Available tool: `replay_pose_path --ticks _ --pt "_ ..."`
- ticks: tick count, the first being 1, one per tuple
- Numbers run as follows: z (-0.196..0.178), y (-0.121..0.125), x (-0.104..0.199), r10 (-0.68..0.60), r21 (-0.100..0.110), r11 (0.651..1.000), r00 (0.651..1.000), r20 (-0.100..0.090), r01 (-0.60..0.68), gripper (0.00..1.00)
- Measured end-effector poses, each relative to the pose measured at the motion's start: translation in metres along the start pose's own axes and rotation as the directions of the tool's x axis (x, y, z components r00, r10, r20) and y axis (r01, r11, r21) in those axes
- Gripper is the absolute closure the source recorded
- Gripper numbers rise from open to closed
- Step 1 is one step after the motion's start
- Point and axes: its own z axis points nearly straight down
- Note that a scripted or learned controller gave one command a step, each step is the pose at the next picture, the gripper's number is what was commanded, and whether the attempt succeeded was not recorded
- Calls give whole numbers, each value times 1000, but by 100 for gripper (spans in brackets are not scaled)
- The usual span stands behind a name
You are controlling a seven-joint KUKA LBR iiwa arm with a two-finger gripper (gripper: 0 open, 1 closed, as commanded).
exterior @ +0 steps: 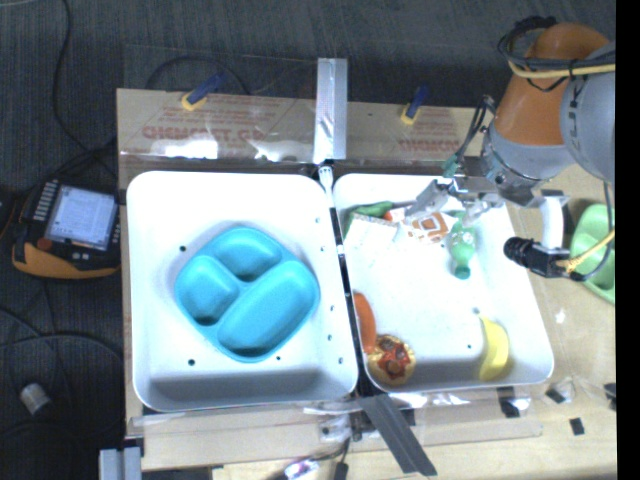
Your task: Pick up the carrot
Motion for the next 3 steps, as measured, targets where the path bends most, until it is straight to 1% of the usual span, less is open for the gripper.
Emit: replay_pose_path --ticks 1,2,3 --pt "29 42 19 -370 -1 929 929 2 370 0" --pt "94 -3 6 -307 -29 951 952 16 307 0" --pt "100 -36 -2 -607 -2 795 795 2 607 0"
